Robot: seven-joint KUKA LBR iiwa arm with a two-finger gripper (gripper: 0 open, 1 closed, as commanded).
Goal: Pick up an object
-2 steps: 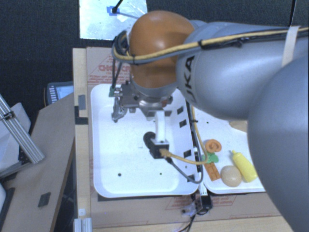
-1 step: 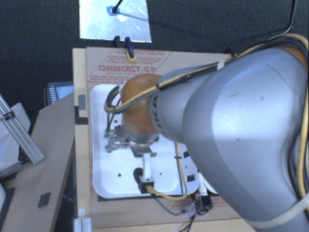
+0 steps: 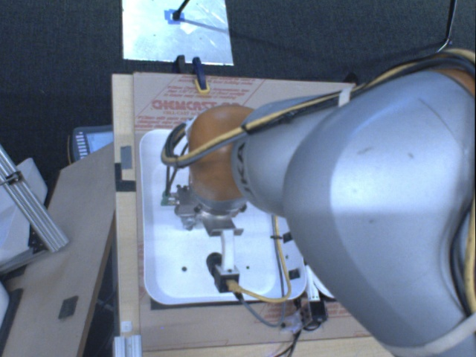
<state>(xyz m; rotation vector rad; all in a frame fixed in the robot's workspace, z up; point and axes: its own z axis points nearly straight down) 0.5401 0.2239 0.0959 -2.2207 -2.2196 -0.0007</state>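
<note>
My grey arm (image 3: 357,199) with its orange band (image 3: 212,155) hangs over a white bin (image 3: 160,274). I cannot tell if the end effector (image 3: 202,214) is spread or pressed together, or where the thing to pick lies.

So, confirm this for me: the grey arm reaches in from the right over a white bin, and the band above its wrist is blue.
Not right. The band above the wrist is orange, not blue, as the camera view shows. The rest stands: the grey arm reaches in from the right over a white bin.
</note>
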